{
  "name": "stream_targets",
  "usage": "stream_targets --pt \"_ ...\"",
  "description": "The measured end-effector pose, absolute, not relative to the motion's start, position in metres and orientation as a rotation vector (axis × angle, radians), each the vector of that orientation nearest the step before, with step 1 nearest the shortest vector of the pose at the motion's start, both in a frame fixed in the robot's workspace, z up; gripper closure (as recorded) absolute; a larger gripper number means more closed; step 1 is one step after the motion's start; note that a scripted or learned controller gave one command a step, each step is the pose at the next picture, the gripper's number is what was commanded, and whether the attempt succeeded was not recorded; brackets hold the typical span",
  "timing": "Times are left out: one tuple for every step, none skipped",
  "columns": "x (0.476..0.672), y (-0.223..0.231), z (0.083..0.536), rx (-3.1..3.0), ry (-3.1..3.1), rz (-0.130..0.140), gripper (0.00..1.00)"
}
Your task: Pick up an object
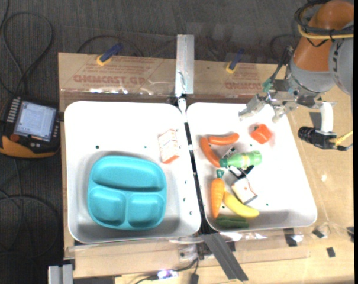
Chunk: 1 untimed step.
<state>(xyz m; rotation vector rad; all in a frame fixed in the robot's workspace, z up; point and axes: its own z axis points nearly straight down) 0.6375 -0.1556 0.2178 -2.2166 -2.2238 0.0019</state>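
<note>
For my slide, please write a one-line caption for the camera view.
KUKA arm's tool above the right bin of toy food; blue divided tray in the left bin.

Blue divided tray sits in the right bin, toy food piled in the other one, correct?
Not quite. The camera view shows the blue divided tray in the left bin. The toy food is piled in the other one, the right bin.

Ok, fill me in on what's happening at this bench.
The grey KUKA arm reaches in from the right, its pincer hovering over the far edge of the right bin, holding nothing visible. That bin holds toy food: a small orange piece, a hot dog, a green bottle, a carrot and a banana. The left bin holds a blue divided tray and a small carton.
</note>
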Motion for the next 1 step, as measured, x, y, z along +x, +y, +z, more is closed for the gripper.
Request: stream_targets --pt "0.5848 -0.1019 0.1263 -2.091 -2.34 0.003 0.0"
